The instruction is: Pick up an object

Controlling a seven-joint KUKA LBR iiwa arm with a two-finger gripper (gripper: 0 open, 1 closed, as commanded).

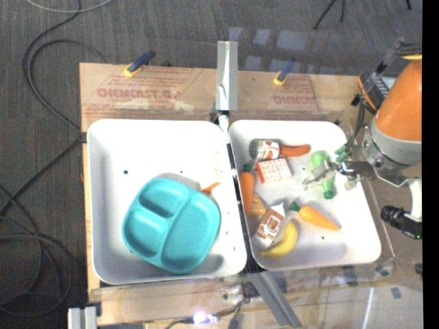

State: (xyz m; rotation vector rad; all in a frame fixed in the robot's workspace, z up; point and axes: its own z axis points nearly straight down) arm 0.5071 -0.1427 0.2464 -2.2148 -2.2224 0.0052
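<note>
Pick-up try at the two-bin bench: reaching in from the right with the grey, orange-banded arm (401,108), hanging the gripper (328,178) low over the right-hand part of the right bin (370,252), just beside a green toy (319,160). Not showing clearly enough to tell whether gaping, closed or pinching anything. Sharing that bin and lying loose: a small can (264,148) touching a red-orange pepper (296,150) near the far wall, a red-and-white box (273,171) just below them, a carrot (319,216) near the middle, and a banana (285,242) curling against a small carton (269,226) near the front. Sitting alone across the divide, in the left bin (110,149): a teal divided plate (171,225).
</note>
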